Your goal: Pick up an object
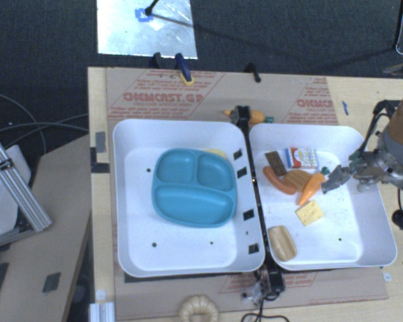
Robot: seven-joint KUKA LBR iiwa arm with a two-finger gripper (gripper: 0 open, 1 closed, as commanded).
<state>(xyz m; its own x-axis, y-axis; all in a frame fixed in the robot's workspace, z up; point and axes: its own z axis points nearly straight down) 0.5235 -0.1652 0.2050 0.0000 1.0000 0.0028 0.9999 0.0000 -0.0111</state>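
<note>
The right bin [373,243] holds several toy foods: an orange carrot [309,187], a red sausage [277,182], a brown slice [297,178], a dark chocolate bar [275,162], a red-and-white box [302,157], a yellow cheese wedge [310,213] and a tan bread roll [282,242]. My gripper [347,182] hangs over the right half of this bin, just right of the carrot's thick end. Its two dark fingers [332,180] are spread apart, open, with nothing between them.
The left bin [138,247] bears a blue divided plate [193,186] with a small yellow item [217,153] behind it. Black clips run along the wall between the bins. A yellow-orange toy [256,117] lies beyond the bins and a beige ring [200,308] at the bench's front.
</note>
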